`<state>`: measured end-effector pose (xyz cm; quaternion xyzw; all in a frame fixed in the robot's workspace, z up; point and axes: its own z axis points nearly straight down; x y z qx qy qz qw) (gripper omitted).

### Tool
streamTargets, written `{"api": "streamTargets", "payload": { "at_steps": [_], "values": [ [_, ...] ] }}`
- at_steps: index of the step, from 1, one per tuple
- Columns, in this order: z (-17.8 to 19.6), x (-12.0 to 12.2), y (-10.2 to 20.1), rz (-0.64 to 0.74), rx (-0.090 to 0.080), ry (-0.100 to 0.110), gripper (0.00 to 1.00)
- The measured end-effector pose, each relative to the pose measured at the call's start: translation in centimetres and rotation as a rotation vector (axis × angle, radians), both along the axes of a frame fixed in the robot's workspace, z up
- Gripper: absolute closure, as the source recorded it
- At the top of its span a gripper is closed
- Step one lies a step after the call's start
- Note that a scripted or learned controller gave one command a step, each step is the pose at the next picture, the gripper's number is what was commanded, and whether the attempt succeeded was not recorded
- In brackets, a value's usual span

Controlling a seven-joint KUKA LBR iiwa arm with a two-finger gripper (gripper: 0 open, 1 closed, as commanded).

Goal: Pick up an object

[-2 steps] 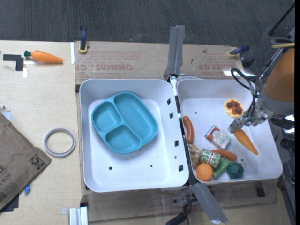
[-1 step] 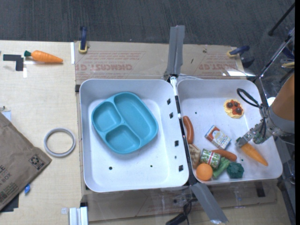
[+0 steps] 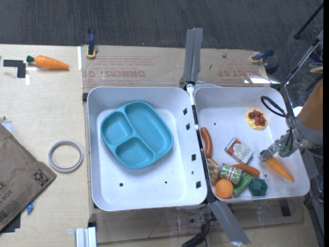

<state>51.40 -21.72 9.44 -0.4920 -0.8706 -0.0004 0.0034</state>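
jaws of the gripper (image 3: 275,151) sit low over the right side of the right-hand bin (image 3: 226,107), but at this slant they blur into grey metal, so whether they are spread or pressed together cannot be told, and nothing can be made out between them. starting at the left, a spare carrot (image 3: 49,63) lies on the bare bench beyond the bins, with a tape ring (image 3: 65,155) and a cardboard box (image 3: 18,176) nearer the front; all three sit off to the side, likely just set out of the way. the left bin (image 3: 105,189) holds a blue divided plate (image 3: 136,134) lying flat toward its back. across the divider, the right-hand bin carries the loose items: a sausage (image 3: 207,141) along the left wall, a small carton (image 3: 239,151) mid-bin, a toy pizza (image 3: 256,119) toward the back, and at the front a cluster of a can (image 3: 231,173), an orange (image 3: 223,188) and broccoli (image 3: 258,186), close enough together that a clean grasp there looks awkward. the orange carrot (image 3: 280,169) lies apart from that cluster, flat on the bin floor near the right wall, its thick end just below the gripper and perhaps touching it. it seems the likeliest object to pick, lying just beside the tool and toward the front.
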Motion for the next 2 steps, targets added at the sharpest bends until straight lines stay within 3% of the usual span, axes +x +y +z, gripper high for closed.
{"api": "streamTargets", "payload": {
  "at_steps": [1,2],
  "values": [
    [11.5,-0.8,7.2,0.003,-0.004,-0.002,1.00],
    [11.0,6.5,11.9,-0.048,-0.005,0.000,1.00]
  ]
}}
